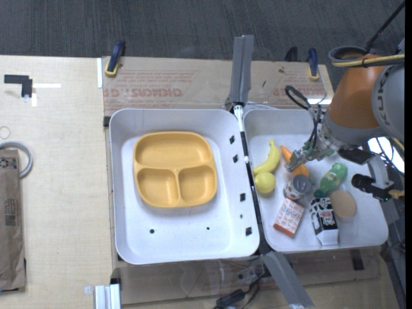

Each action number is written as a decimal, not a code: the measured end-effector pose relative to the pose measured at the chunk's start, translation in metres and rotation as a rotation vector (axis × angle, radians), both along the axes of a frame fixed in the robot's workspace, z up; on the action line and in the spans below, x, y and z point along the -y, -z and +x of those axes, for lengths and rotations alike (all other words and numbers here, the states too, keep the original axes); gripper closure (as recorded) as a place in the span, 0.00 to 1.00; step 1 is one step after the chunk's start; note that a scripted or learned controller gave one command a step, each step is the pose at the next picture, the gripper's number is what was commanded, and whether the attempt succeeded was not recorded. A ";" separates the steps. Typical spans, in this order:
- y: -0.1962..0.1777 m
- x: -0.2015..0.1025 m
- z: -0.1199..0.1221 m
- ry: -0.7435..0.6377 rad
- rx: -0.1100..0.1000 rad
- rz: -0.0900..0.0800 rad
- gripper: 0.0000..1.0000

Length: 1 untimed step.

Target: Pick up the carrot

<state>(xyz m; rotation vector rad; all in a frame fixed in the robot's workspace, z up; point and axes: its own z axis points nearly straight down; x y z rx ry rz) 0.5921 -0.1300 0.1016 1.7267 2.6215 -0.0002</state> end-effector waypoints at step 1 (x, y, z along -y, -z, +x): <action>-0.100 -0.054 -0.025 0.167 -0.002 0.000 1.00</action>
